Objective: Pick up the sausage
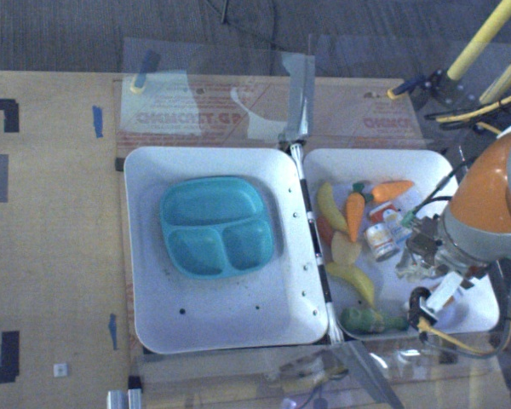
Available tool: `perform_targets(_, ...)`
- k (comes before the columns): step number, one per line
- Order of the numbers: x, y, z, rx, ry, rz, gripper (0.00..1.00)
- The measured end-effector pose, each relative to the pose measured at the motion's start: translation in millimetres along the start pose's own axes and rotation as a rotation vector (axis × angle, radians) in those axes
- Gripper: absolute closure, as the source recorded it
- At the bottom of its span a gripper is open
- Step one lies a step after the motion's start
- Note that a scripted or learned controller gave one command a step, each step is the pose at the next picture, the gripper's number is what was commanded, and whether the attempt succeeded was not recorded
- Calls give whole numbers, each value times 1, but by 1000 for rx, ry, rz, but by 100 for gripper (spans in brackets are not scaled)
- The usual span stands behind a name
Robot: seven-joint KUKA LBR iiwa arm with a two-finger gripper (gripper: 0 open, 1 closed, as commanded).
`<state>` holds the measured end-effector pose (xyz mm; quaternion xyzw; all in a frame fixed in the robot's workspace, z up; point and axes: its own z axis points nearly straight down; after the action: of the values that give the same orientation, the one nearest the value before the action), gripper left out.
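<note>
A: Here, two white bins side by side on the bench. Left bin (145, 254): a teal divided plate (217, 226) near its centre, with one long compartment toward the far edge and two smaller ones toward the near edge.

B: And the right bin (473, 309)?

A: Crowded along its left wall. From far edge to near edge: a yellow banana-shaped piece (327, 204), a carrot (355, 214) with green top just beside it, a pale rounded piece (344, 247), a second yellow piece (354, 281), and a green item (370, 319) lying along the near edge.

B: Location of the sausage?

A: Most likely the orange-red elongated piece (393, 190), lying flat near the far edge of the right bin, just right of the carrot's top. Apart from the gripper.

B: Position of the arm?

A: Entering over the right edge of the right bin, orange band uppermost. Gripper (416, 258) low over the middle of that bin, just beside a small white jar (381, 239). Whether apart or together: cannot tell, mechanism blurred and seen from above. Nothing visibly held.
</note>
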<state>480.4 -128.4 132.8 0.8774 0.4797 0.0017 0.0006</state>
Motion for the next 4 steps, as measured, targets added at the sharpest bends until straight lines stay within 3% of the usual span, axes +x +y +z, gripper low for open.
perform_targets(1, 4, 59, 45, -2, 0, 100, 100)
perform_targets(2, 7, 123, 45, -3, -2, 162, 100)
perform_targets(3, 9, 122, 35, -2, -3, 158, 100)
perform_targets(4, 11, 122, 35, -2, -3, 156, 0)
